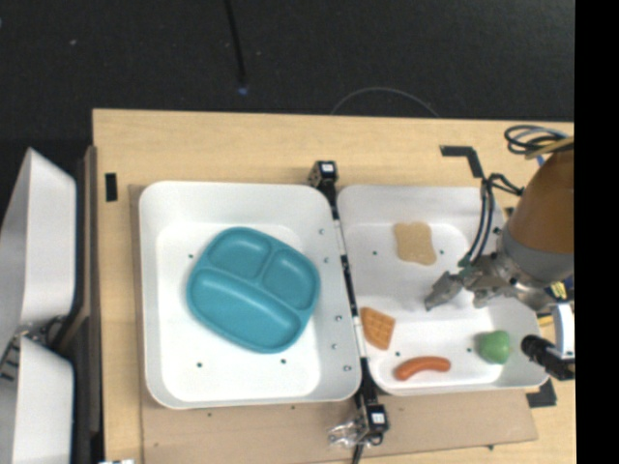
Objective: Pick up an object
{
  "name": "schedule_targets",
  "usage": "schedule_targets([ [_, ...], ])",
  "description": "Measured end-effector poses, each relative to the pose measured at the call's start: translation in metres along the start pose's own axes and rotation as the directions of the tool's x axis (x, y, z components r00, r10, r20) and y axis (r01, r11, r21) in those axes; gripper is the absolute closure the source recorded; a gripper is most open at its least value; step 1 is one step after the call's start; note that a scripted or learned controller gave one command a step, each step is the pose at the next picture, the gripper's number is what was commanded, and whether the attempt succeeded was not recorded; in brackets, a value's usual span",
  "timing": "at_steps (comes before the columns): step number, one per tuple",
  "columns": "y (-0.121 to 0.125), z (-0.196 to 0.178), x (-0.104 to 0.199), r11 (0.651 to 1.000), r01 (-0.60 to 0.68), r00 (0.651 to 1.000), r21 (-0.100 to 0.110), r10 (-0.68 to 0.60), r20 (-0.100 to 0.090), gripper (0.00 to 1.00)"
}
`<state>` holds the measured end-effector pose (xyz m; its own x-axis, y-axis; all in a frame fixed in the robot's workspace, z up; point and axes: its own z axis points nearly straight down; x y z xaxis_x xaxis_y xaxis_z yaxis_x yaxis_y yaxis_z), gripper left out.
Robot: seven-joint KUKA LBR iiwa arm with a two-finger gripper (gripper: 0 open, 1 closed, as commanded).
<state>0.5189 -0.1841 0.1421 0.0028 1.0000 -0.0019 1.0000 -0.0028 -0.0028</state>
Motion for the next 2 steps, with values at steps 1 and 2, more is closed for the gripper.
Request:
schedule_targets([
  [1, 0.002, -0.013, 0.0, 1.0, -0.002, 1.0, -0.008, 0.002, -0.001, 1.0],
  [2, 0.006, -0.078, 0.001, 1.0, 0.007, 1.0, -0.012, -0.007, 0.0, 1.0],
])
